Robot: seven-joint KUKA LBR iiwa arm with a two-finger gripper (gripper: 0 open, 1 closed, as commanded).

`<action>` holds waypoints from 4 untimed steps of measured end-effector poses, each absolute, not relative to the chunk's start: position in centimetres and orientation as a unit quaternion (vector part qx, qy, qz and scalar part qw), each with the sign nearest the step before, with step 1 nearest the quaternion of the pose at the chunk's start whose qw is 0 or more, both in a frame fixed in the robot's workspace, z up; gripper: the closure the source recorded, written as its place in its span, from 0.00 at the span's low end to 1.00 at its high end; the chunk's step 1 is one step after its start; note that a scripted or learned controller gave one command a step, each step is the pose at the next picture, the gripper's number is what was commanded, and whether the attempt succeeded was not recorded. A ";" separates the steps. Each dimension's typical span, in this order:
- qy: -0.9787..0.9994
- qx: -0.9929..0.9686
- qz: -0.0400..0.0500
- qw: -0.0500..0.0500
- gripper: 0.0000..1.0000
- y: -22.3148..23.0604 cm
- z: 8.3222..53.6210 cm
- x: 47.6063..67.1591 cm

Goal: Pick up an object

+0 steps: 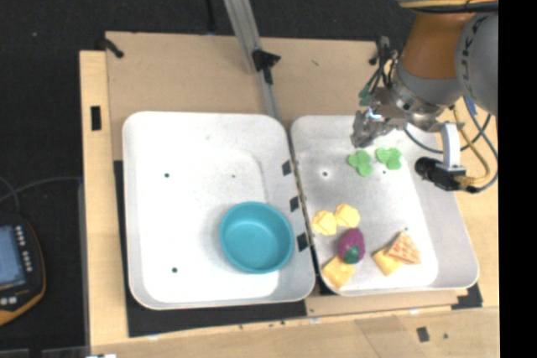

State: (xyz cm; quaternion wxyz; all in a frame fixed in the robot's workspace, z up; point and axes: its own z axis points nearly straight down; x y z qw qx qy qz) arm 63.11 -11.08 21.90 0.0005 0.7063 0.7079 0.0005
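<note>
Dark floor surrounds the tan wooden bench (193, 71), which carries two shallow white bins side by side. Nearest the camera, along the front edge of the right white bin (436, 264), lie a flat yellow block (338, 272) at the front left corner and an orange-and-yellow pizza-slice wedge (398, 252) further right. Just behind the yellow block sits a small purple toy vegetable with a green top (351, 245), touching or nearly touching it. Slightly further back are two pale yellow lumpy pieces (336, 219) side by side, close to the bin's left wall.

In the left white bin (168, 155), a round turquoise plastic bowl (256, 236) stands upright near the front right corner, close to the divide between the bins.

Further back in the right bin lie two flat green leaf-shaped pieces (374, 159), one beside the other. Just behind them hangs the gripper (367, 128) of the grey arm with the orange band (440, 33), low over the bin's rear area. Whether the jaws are open or closed cannot be told; no object is seen between them.

Beyond the bins, a slanted grey metal pole (239, 12) rises from the bench's rear. At the far left edge sits a dark handheld pendant with orange trim (15, 264).
</note>
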 end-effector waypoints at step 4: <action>0.708 0.706 0.001 0.000 1.00 7.7 23.9 60.7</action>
